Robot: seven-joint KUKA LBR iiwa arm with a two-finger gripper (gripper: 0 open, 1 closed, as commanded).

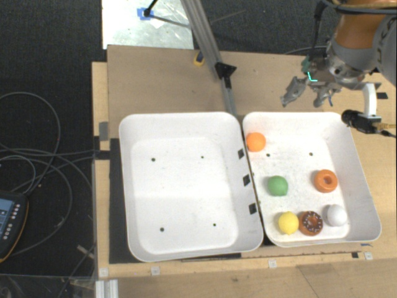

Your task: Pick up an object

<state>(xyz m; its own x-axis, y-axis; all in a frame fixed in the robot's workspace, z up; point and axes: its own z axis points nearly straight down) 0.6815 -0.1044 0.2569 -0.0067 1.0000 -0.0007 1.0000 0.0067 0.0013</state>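
Up top right, the gripper (pixel 308 96) hangs spread and empty; best drop straight over the orange ball (pixel 255 142), fingers straddling it.

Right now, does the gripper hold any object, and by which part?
Nothing is held. The gripper hangs open above the back rim of the right bin, with nothing between its fingers.

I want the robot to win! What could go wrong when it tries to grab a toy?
The yellow ball, brown donut and white ball crowd one corner, so the gripper might bump a neighbor. The round green ball could roll away if nudged.
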